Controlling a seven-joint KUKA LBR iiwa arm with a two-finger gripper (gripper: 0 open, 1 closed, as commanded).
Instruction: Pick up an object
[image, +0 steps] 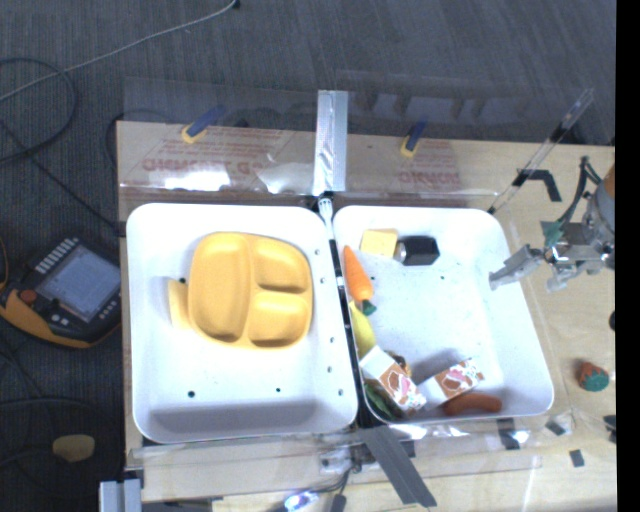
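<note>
Several small objects are lying in your right bin (520, 330): a carrot (357, 275) against its left wall, a yellow block (378, 243) and a black block (417, 249) at the far side, two cartons (400, 385) and a red sausage (470, 404) near you. Your hand (560, 262) is hovering past the bin's right rim over the tabletop (580, 330), grasping nothing; whether it is released or clenched I cannot tell. A yellow tray (248, 288) is sitting in the left bin (150, 380).

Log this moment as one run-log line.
pincer: over right bin's right rim, nothing visibly held | right bin: carrot, black block, cartons | left bin: yellow tray | pick: not done
</note>
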